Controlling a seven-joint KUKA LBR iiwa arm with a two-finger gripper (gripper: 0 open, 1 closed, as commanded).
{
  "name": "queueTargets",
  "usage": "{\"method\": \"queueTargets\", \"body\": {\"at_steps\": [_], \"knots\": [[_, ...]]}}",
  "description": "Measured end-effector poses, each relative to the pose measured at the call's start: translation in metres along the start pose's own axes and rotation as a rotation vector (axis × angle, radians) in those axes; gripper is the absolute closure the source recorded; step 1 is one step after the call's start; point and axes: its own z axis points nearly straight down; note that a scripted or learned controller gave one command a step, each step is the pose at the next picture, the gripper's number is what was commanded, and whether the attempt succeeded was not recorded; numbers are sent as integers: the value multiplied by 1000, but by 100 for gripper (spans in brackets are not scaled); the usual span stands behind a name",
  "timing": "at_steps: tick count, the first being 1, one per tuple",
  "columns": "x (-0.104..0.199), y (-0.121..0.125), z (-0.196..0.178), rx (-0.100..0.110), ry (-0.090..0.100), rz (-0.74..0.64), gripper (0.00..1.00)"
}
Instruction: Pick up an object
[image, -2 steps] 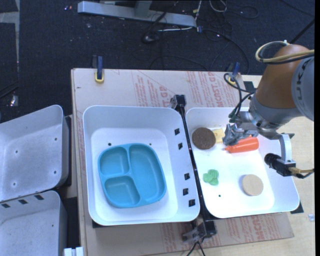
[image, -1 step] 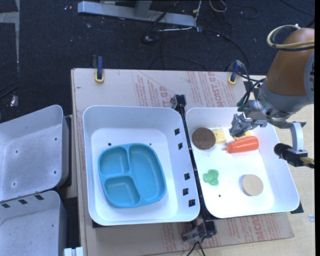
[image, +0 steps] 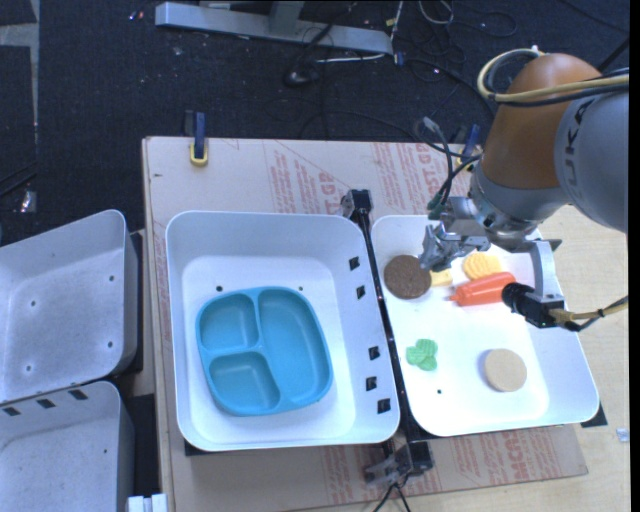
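i have the pincer (image: 437, 250) low over the far part of the right bin (image: 565, 400), hanging from the grey arm (image: 590, 150) that comes in from the right. i cannot tell from up here how it is set, since the wrist and its cables cover most of it, and i see nothing between its tips.

the nearest candidate is the brown round disc (image: 407, 277), just beside the pincer, a little toward the left bin and nearer the camera; from this slant i cannot say whether they touch. on the pincer's other side, close by, lie a yellow ridged piece (image: 482, 264) and an orange carrot-like piece (image: 484, 289), which seem to touch each other. well away toward the near edge sit a small green piece (image: 423, 354) and a tan round piece (image: 504, 369), each apart from everything else. the left bin (image: 190, 240) carries a blue divided tray (image: 263, 350), far from the pincer across the wall between the bins.

my reading: this is the approach step, just before a grasp, and nothing is picked yet. the next move calls for centring over one item, probably the brown disc, then dropping squarely. the disc looks flat, so the tips would have to get low beside its rim. the crowding by the yellow piece could spoil a grab there.
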Motion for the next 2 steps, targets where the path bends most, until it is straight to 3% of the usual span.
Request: {"method": "queueTargets", "body": {"at_steps": [2], "knots": [[105, 12, 20, 0, 0, -1, 100]]}}
